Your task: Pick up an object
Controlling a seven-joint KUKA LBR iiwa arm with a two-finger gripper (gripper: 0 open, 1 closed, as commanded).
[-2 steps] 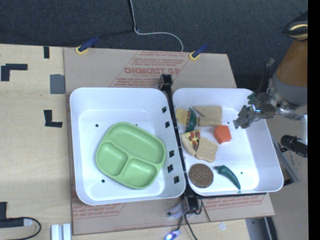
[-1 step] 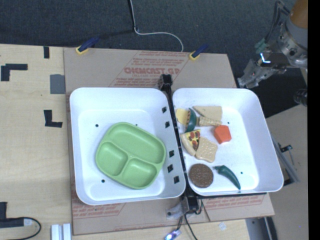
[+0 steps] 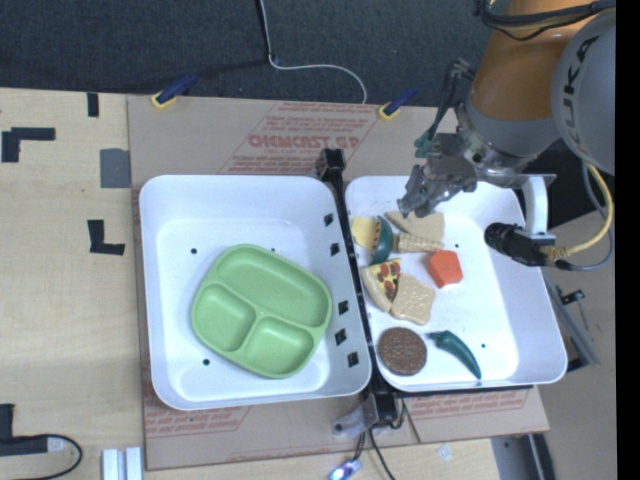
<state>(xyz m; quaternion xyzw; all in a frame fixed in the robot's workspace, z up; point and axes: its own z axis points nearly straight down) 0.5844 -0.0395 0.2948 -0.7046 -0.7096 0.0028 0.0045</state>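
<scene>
I hang over the right bin (image 3: 520, 368) — toy food crowds its left — my fingers' (image 3: 420, 203) spread I cannot tell.

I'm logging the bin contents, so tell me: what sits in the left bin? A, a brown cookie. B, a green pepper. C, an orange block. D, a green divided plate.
D: the green divided plate lies in the left bin; the pepper, orange block and cookie are all in the right bin.
</scene>
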